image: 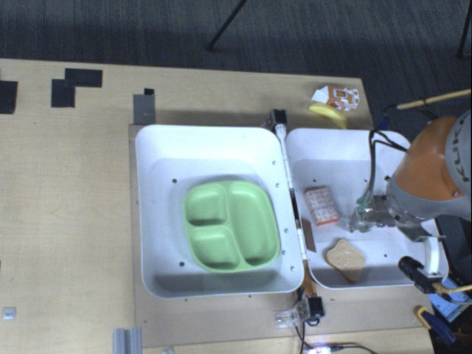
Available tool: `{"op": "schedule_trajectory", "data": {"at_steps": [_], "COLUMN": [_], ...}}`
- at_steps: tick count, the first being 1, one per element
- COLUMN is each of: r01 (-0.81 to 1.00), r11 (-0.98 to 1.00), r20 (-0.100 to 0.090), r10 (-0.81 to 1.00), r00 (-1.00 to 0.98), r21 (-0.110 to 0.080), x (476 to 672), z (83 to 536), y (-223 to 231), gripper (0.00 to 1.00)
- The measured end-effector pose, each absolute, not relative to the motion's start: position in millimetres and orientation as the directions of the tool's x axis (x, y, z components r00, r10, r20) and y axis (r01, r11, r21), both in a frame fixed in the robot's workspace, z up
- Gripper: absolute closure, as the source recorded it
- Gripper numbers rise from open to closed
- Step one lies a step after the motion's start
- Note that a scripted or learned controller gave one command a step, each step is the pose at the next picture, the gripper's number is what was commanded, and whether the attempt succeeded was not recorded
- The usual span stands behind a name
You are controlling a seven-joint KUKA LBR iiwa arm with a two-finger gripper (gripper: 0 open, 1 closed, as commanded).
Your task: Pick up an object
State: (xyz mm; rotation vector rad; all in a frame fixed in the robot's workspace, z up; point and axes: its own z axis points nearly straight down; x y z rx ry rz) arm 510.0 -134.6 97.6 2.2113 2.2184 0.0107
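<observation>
Arm over the right bin, with two small objects lying near its gripper.

In the camera view, the left bin (155,198) holds a green divided plate (232,224) in its middle. The right bin (332,150) holds a small pink patterned packet (321,205) and, nearer the front wall, a tan bread-like piece (345,259). The gripper (363,218) is low inside this bin, just right of the packet and above the tan piece; nothing is seen in it, and whether the jaws are open or closed I cannot tell. A yellow banana toy (328,111) lies on the bench behind the bins.
</observation>
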Motion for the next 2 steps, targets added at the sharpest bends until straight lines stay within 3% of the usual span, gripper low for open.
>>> {"op": "schedule_trajectory", "data": {"at_steps": [1,2], "r01": [1.000,1.000], "r11": [0.004,0.007], "r20": [0.000,-0.001], "r10": [1.000,1.000], "r00": [-0.004,-0.007], "r21": [0.003,0.006], "x": [530.0,640.1], "z": [111,177], "y": [-201,-170], "gripper": [1.00,1.00]}}
